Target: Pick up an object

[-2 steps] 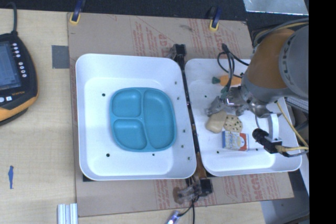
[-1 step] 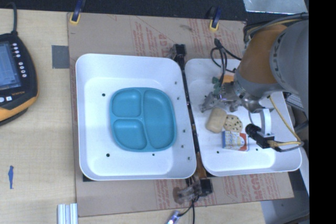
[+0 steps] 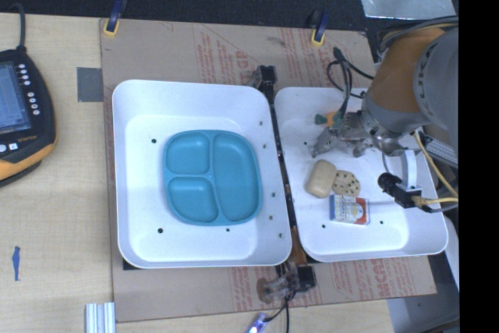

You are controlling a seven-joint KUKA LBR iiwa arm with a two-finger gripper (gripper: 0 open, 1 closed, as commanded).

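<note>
Grey arm (image 3: 425, 78) with orange band reaching in from right; gripper (image 3: 337, 138) low, pointing left

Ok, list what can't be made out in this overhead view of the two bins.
- Gripper: whether it is open or shut; small, dark and tangled with cables beneath the wrist.
- Arm: cut off by the right side of the camera view.
- Small card: its print is too small to read.
- Right bin: its upper right part is hidden under the arm.
- Handheld pendant: cut off by the left edge.
</note>
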